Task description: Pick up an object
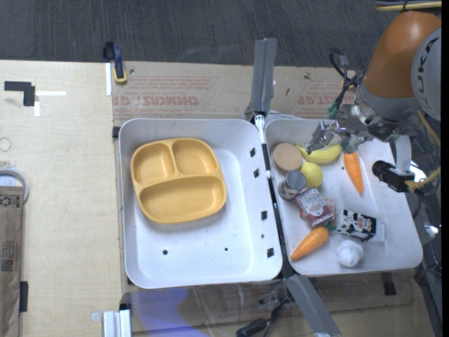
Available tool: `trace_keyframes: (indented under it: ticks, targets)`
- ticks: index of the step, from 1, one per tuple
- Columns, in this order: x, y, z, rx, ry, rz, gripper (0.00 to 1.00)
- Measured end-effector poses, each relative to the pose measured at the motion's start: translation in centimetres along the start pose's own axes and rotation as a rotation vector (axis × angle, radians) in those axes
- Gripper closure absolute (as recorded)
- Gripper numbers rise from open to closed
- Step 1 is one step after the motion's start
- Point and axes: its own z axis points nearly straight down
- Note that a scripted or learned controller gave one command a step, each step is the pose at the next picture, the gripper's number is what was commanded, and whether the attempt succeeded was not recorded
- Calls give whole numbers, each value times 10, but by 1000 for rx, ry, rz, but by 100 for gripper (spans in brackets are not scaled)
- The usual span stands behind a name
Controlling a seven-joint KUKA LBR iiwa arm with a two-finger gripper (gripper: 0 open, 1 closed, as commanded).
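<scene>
the gripper hangs at the back of the right bin, right over the banana; its fingers look parted with nothing visibly between them. the banana lies just below and touching the fingertips, long axis running left to right, between the round tan disc and the upright carrot. judging from this, a short straight drop with the fingers across the banana's narrow width is what the grasp needs.
</scene>
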Motion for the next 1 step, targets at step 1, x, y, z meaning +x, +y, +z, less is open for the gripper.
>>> trace_keyframes:
  ticks: [1]
  targets:
    - [-35, -14, 62, -1, 0, -110, 0]
